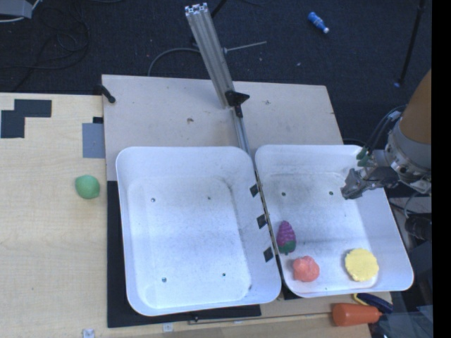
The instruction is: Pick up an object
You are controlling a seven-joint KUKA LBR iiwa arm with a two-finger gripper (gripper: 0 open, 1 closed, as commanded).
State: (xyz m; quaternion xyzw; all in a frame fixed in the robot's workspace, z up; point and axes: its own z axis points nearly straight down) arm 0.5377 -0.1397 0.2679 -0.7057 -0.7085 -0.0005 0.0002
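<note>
- Dark carpet strewn with cables surrounds a pale bench, where a small green ball (87,186) sits on the wooden surface at the far left.
- Next comes the left white shallow plastic bin (141,162), with nothing to grasp inside it.
- Beside it, the right white shallow bin (310,153) holds a purple-and-green lumpy toy (285,236), a round pink-red piece (305,268) and a flat yellow disc (361,265), all near its front edge.
- At the right rim, the grey two-finger gripper (352,187) hangs apart from all three, gripping nothing; its opening cannot be told.
- Judged from this, the pick has not yet begun: choosing, descending and grasping remain.
</note>
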